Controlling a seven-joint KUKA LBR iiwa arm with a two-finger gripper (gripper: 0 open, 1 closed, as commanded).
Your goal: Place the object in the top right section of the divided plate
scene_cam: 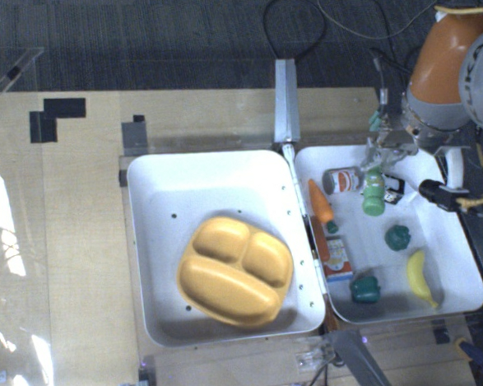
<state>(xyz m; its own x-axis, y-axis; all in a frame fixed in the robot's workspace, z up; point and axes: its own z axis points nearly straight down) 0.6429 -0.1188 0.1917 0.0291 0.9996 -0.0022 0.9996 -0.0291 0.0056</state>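
Pale wooden bench (pixel 73 266), dark carpet (pixel 173 36) behind

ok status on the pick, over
Gripper low in right bin, at green bottle; grasp unclear. Divided plate in left bin, sections bare. Can crowds bottle.

Divided plate (pixel 234 269): yellow, three sections, tilted in left bin. Green bottle (pixel 374 195): upright in right bin, beside the can, under the gripper (pixel 377 160).
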